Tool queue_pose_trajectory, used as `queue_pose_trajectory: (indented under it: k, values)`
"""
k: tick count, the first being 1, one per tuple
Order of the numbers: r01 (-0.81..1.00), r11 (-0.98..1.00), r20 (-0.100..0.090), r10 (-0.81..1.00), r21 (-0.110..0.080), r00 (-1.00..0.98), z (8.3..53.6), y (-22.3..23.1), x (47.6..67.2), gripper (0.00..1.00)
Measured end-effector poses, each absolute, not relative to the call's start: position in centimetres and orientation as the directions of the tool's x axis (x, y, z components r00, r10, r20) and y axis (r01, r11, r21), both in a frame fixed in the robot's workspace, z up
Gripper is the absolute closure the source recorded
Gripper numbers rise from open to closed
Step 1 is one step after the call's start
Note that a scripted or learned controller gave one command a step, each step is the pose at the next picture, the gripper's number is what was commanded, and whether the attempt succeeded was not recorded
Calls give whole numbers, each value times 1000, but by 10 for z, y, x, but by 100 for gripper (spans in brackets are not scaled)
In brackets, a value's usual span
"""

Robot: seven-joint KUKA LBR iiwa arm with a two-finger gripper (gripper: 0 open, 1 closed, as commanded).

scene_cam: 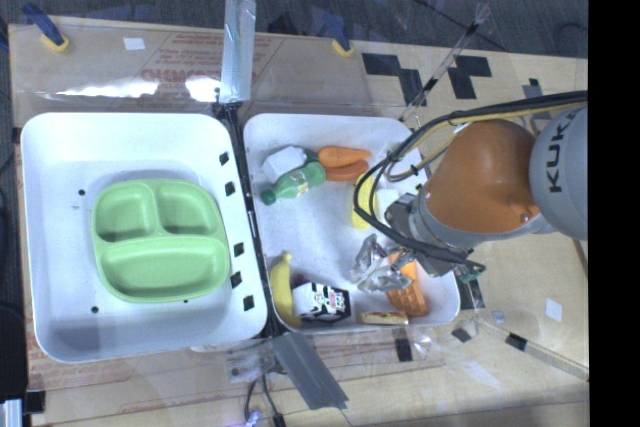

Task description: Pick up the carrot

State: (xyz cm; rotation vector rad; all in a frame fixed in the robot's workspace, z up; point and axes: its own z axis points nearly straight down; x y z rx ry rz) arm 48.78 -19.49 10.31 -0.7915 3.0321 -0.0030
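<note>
Fingers (pixel 377 267) hover low (state unclear), carrot (pixel 343 157) well apart.

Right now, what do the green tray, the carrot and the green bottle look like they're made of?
The green tray looks like moulded plastic with a matte finish: one even colour, rounded compartments. The carrot seems to be a plastic or rubber toy, uniformly orange and smooth, though the view is too coarse to be sure. The green bottle looks like smooth plastic, probably also a toy.
</note>
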Motion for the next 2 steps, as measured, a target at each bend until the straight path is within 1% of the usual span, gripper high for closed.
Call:
queue_pose_trajectory:
  k: [2]
  values:
    - [-500, 866, -12, -500, -7, -866, 123, -191, 492, 100]
